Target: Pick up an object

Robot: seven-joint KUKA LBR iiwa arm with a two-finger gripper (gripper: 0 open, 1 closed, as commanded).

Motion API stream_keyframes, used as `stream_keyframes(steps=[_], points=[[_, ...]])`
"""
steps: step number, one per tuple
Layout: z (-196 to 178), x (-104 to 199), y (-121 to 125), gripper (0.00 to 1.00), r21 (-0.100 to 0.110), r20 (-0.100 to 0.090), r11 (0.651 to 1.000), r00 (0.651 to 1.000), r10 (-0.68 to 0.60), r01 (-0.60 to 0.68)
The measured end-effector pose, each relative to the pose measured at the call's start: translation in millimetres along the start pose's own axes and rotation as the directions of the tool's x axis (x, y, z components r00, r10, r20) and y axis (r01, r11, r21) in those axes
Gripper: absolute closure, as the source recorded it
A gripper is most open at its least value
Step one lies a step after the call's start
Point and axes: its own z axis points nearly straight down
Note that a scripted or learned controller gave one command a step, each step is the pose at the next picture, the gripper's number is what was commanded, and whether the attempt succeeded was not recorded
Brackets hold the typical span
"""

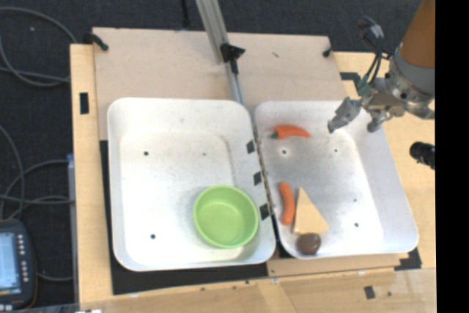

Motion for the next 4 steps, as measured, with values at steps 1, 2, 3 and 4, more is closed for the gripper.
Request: stream_keyframes(steps=[1, 2, 3, 4], points=[[0.0, 0.1, 0.1, 0.00, 0.000, 0.000, 1.000, 1.000, 0.000, 0.000], [63.3, -2.8, -0.7, 0.00, 0.006, 0.002, 1.000, 1.000, 0.005, -0.005], [106.8, -0.7, 1.8, 0.00, 0.004, 0.003, 1.000, 1.000, 0.006, -0.006], [163.3, -9.2, -6.6, 0.00, 0.006, 0.002, 1.000, 1.000, 0.005, -0.005]])
